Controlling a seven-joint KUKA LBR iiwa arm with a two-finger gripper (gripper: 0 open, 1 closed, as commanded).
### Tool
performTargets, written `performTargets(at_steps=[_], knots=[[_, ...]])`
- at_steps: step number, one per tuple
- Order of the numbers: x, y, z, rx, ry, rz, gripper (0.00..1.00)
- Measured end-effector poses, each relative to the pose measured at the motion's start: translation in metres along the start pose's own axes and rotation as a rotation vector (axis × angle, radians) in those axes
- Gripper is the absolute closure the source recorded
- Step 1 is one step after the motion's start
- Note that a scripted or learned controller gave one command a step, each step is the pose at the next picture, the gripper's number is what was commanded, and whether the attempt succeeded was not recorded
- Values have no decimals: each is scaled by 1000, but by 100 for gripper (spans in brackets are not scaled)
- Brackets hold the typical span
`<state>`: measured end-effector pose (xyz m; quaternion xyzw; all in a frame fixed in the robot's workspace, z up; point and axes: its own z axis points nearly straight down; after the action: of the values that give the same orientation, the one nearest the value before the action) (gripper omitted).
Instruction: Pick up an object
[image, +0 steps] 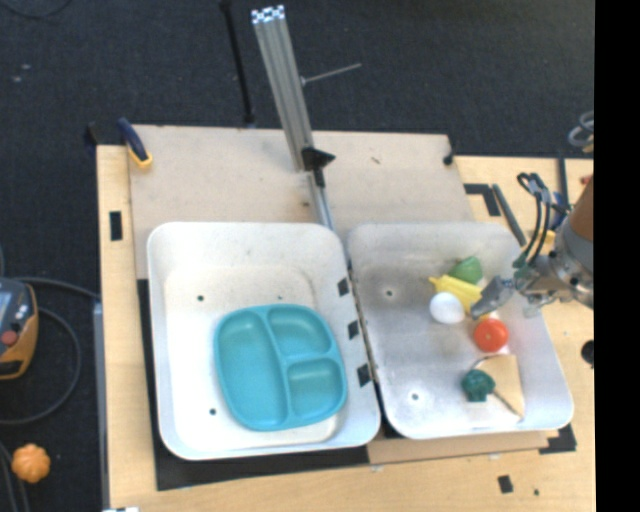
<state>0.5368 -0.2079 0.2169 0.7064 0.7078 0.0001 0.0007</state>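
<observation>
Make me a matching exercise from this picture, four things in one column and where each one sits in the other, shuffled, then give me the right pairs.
Things:
1. teal divided plate
2. orange ball
3. small orange pumpkin
4. white ball

Places:
A. right bin, beside the yellow piece
B. on the bench at the lower left, outside both bins
C. left bin
D. right bin, just below the gripper

Pairs: 1-C, 2-D, 3-B, 4-A
</observation>
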Motion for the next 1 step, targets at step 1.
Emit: performTargets(at_steps=[1], knots=[[3,7,45,2,0,0,0]])
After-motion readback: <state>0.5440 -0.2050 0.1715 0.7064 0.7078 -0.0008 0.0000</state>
